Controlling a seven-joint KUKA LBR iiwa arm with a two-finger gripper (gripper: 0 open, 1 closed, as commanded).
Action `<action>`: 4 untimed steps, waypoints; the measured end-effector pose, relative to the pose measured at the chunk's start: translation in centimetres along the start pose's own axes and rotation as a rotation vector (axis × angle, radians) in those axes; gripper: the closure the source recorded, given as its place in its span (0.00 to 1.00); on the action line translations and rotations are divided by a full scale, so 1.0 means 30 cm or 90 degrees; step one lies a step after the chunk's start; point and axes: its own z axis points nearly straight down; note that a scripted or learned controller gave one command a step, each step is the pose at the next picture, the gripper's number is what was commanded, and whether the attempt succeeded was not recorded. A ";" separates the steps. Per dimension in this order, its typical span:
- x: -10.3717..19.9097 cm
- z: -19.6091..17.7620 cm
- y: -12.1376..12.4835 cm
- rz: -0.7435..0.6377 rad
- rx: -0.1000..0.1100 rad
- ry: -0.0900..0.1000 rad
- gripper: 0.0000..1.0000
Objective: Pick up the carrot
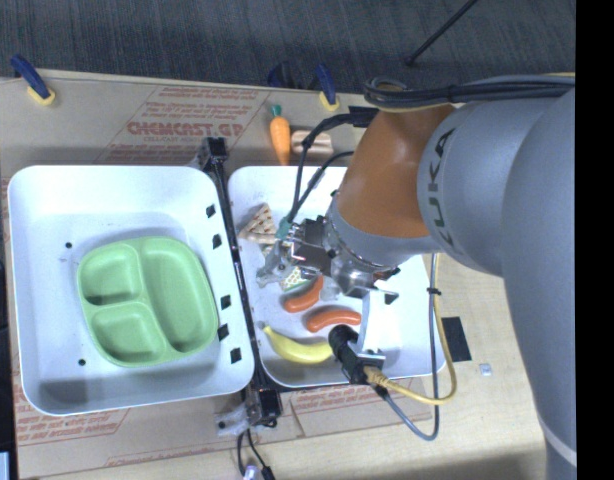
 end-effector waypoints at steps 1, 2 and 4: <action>-0.335 -0.019 0.097 0.091 -0.002 0.000 0.00; -0.199 0.190 0.057 0.228 0.001 0.001 0.00; -0.520 0.522 0.151 0.211 0.000 0.001 0.00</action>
